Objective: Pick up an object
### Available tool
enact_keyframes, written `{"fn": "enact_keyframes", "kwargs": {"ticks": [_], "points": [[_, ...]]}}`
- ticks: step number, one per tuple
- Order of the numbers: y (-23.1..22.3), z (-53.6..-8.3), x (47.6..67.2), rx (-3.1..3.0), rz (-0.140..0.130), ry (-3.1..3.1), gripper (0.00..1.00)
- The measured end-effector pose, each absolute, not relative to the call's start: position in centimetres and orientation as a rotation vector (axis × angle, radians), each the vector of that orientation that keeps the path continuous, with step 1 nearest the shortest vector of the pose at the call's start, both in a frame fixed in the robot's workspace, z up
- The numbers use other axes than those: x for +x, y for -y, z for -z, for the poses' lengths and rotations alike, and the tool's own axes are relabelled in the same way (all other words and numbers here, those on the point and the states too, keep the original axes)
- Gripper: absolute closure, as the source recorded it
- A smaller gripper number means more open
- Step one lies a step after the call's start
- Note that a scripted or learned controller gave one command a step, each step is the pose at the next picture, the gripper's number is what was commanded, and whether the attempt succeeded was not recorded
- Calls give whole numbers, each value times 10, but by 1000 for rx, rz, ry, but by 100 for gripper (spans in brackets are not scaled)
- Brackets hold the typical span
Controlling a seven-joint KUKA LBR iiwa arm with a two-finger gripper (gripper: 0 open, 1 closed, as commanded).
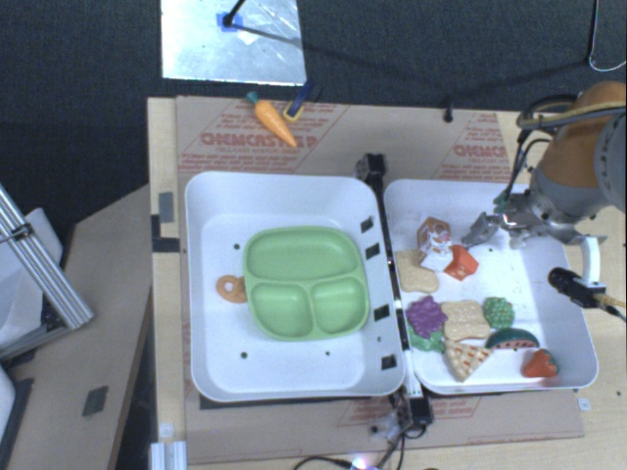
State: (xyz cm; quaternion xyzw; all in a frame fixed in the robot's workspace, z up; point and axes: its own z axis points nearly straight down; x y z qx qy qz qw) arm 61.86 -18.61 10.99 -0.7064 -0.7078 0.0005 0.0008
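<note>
The right bin (pixel 578 336) holds several toy foods. Among them are a brown-and-white carton (pixel 433 238), a red-orange piece (pixel 461 262), a tan bread slice (pixel 419 278), purple grapes (pixel 426 315), green broccoli (pixel 498 311), a watermelon slice (pixel 512 340) and a red strawberry (pixel 539 363). My gripper (pixel 498 231) hangs over the far part of this bin, just right of the carton and up-right of the red-orange piece. It is open, with nothing between its fingers.
The left bin (pixel 211 223) bears a green divided plate (pixel 302 282) and a small brown pretzel (pixel 232 289) beside it. An orange carrot (pixel 274 122) lies on the cardboard beyond the bins. A black divider clip strip (pixel 377 233) runs between the bins.
</note>
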Motion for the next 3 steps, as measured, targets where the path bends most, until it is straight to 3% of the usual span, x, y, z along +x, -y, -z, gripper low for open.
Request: {"fn": "enact_keyframes", "kwargs": {"ticks": [1, 2, 3], "points": [[185, -84, 619, -2218, -1, 2224, 0], [186, -96, 621, -2221, 4, 2229, 100], [182, -141, 624, -2220, 5, 2230, 100]]}}
